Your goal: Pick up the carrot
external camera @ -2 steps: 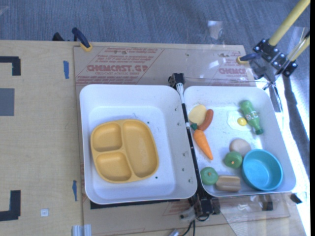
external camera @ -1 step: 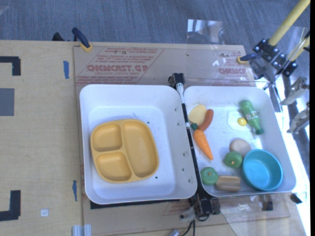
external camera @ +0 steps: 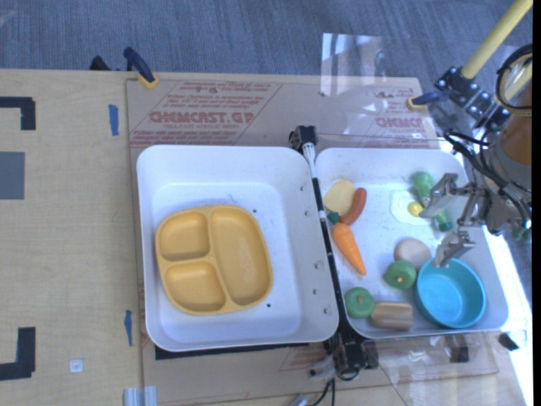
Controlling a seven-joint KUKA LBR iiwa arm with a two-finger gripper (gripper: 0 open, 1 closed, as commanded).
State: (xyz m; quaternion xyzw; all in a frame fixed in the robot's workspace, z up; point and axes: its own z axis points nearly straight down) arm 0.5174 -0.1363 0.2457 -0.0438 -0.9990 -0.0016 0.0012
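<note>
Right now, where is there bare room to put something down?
Bare floor rings the yellow tray in the left bin. The right bin is crowded: carrot, blue bowl, other toys and the tool.

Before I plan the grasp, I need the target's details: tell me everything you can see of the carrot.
The carrot is a small orange toy, plastic by its look, with a green stub at its top end. It lies flat in the right bin, near that bin's left wall, tapering toward the lower right. Its green end sits close beside the red sausage and the yellow piece; whether they touch is unclear. The gripper hangs well to its right.
</note>
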